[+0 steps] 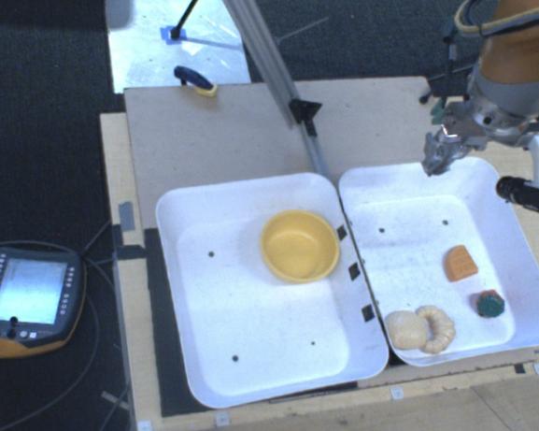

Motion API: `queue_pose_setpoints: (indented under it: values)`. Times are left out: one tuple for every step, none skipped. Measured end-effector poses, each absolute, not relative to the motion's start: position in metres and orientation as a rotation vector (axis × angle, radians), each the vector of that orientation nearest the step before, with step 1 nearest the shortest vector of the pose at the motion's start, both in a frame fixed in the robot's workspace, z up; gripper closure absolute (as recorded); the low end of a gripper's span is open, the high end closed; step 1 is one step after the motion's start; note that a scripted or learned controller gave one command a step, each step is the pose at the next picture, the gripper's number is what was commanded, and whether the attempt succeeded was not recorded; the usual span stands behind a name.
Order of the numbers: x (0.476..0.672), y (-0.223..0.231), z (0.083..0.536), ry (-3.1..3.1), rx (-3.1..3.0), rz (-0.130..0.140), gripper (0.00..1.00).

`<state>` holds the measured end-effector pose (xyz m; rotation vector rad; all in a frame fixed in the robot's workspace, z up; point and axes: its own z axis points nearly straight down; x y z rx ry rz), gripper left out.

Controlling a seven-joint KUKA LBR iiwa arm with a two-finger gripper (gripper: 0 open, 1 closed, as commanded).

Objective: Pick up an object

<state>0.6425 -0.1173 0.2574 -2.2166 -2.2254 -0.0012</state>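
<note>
**Ana:** Over the far rim of the right bin (510, 236), the gripper (441, 157) hangs with nothing between its fingers that I can make out. Whether the jaws stand apart or together, I cannot tell; they are too small and dark against the bench.

**Ben:** So what should it go for?

**Ana:** The orange block (459, 264) looks the safest pick to me. It sits alone near the bin's right wall, well apart from the green lump (489, 304) and from the cream pieces (420, 329) at the near edge.

**Ben:** And the yellow bowl (299, 245)?

**Ana:** It lies in the left bin (197, 301); a longer reach. I'd centre over the block, come down straight, then close.
</note>
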Motion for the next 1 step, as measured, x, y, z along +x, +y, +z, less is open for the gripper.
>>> queue_pose_setpoints:
  values:
    - [0.6452,-0.0697,0.2442,-2.226,-2.216,-0.001,1.0]
